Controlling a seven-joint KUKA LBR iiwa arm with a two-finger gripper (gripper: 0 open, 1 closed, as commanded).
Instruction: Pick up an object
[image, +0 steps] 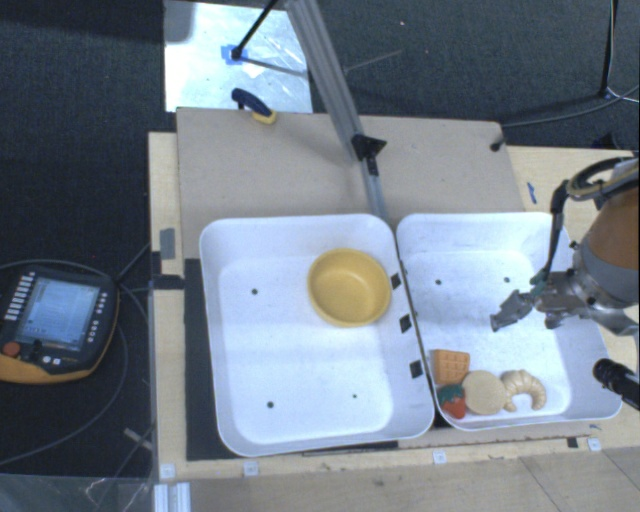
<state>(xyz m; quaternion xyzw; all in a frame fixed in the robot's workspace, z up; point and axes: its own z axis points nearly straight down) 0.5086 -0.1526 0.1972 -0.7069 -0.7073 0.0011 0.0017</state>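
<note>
A yellow bowl sits in the left bin, near its upper right corner. In the right bin, along the front wall, lie a waffle-like orange square, a small red and green piece, a round beige bun and a pale croissant. My gripper hangs over the middle of the right bin, above and apart from those food pieces, pointing left. Nothing shows between its fingers.
A teach pendant lies on the dark floor at the left. A slanted metal pole crosses the brown board behind the bins. A blue and yellow clamp sits at the board's far edge.
</note>
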